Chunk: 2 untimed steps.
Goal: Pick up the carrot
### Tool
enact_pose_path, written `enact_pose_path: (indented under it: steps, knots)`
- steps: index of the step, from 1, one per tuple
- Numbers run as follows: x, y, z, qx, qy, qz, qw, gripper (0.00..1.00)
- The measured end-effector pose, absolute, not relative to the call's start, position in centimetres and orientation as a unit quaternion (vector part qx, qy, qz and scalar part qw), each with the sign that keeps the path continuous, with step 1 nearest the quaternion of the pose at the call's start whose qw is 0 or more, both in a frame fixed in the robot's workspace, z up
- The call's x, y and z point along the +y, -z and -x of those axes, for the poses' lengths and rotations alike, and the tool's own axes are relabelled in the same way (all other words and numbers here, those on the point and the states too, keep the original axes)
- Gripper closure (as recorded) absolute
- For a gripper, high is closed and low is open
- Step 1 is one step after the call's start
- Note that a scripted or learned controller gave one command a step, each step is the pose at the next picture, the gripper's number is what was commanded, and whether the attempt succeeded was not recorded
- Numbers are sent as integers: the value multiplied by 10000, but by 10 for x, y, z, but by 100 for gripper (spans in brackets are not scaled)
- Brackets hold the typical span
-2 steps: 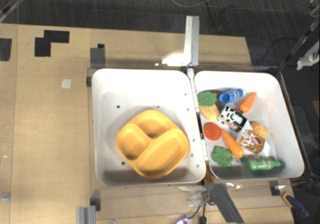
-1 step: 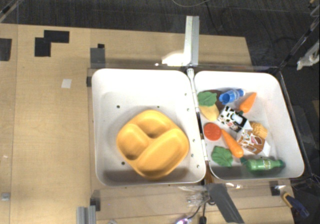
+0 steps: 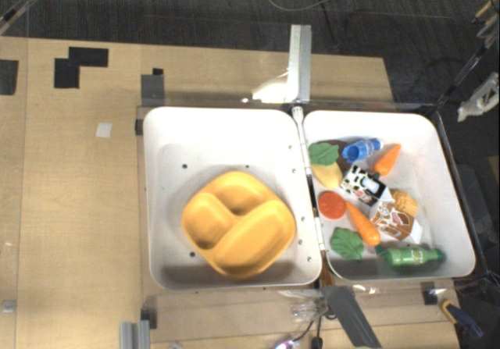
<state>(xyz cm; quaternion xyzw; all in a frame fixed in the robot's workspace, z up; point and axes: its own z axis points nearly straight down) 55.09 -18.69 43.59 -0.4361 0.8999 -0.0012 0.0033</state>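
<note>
Step in hand: approach not yet begun. The carrot (image 3: 363, 224) lies untouched in the right bin (image 3: 451, 183), which sits toward the right edge of the table (image 3: 70, 222). Gripper state cannot be told from this view; nothing is seen held.

Carrot position: lower middle of the right bin, lying flat at a slant, with the thin end pointed toward the near edge of the table.

Clutter around it:
- snack packet (image 3: 396, 216) is touching or just beside its right flank
- red disc (image 3: 332, 204) is just beside the upper end
- green leafy piece (image 3: 346, 243) is close on the left, at the lower end
- green bottle (image 3: 412, 258) is laid on its side just past the tip
- black-and-white carton (image 3: 361, 182) is just above it

Next move, as judged: the gripper is to be brought over the carrot's middle, aligned across the long axis, then lowered. Little room is left on either flank, so the packet or leafy piece is likely to be nudged or pinched along with it.

Risk of a wrong pick: a second orange cone-shaped piece (image 3: 387, 158) is set near the far side of the bin beside a blue cup (image 3: 361, 149), and could be mistaken for the target.

The left bin (image 3: 160, 183) is taken up by a yellow divided dish (image 3: 238, 222), well apart and no obstacle.
</note>
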Motion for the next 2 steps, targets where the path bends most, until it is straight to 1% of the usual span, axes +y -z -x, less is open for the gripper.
enact_pose_path:
  steps: [1,2]
  knots:
    - [-203,-436,-509,7744,14,6326,26,0]
    - [-203,-435,-509,7745,13,6326,25,0]
